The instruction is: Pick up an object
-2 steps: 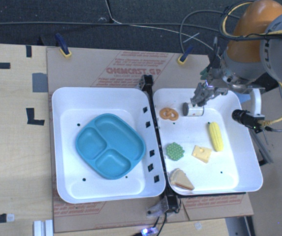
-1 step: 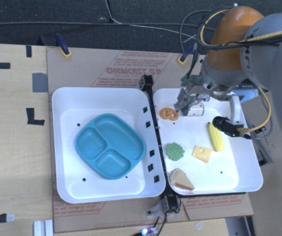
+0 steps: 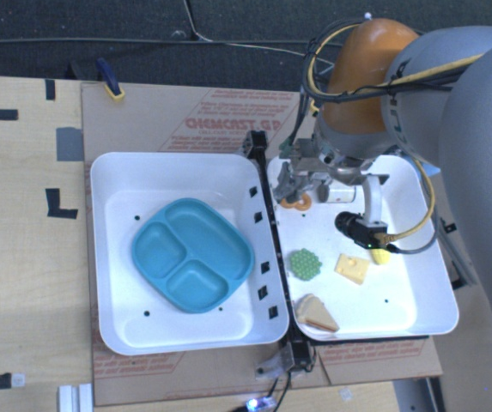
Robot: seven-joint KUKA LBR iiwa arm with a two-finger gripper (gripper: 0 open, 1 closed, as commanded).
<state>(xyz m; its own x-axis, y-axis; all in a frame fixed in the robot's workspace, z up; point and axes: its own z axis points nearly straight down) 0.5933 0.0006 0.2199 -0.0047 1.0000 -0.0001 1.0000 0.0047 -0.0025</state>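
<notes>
The gripper (image 3: 295,187) is low in the right bin (image 3: 417,316), near its upper left corner and close to the divider between the bins. Just under it lies an orange ring (image 3: 295,201), touching or nearly touching the gripper; whether the ring is actually clamped I cannot tell, since the wrist hides most of the gripper.

Other candidates lie apart in the same bin: a green ball (image 3: 305,264) in the middle, a yellow block (image 3: 352,269) just right of it, and a sandwich wedge (image 3: 318,314) near the front wall. The left bin (image 3: 108,230) holds a blue tray (image 3: 192,254) (a divided one, lying flat).

By my reading the task is at the grasp stage: the reach and descent look done, while a confirmed grip and the lift remain. Nothing is visibly raised off the bin floor.
</notes>
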